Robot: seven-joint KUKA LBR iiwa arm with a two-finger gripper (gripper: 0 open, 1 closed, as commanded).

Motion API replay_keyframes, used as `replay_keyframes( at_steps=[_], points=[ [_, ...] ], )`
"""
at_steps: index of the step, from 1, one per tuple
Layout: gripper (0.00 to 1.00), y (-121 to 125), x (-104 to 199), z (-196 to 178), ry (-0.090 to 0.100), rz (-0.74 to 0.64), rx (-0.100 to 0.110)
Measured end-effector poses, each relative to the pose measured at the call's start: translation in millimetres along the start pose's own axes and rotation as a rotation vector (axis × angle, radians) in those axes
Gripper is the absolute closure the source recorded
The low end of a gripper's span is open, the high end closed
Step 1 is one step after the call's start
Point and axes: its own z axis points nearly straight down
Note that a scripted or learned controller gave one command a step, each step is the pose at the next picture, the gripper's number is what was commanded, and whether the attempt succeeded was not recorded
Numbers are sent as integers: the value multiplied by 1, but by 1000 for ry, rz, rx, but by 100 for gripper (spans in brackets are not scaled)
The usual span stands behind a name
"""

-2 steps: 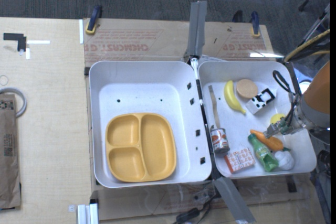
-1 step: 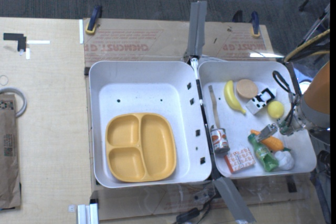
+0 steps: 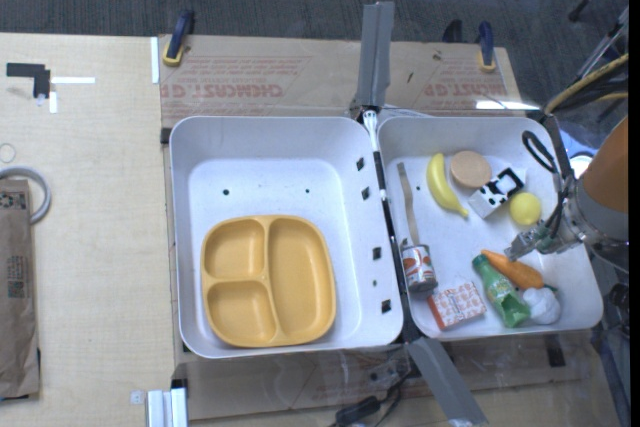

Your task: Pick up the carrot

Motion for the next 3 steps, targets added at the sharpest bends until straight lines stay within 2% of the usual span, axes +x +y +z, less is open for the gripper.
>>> replay_keyframes(
  at_steps=[1,2,3],
  points=[
    [100,30,-9,31,26,-68,28],
    [100,43,-48,-59,19,342,35],
    [0,43,-48,-58,19,342,35]
  ],
)
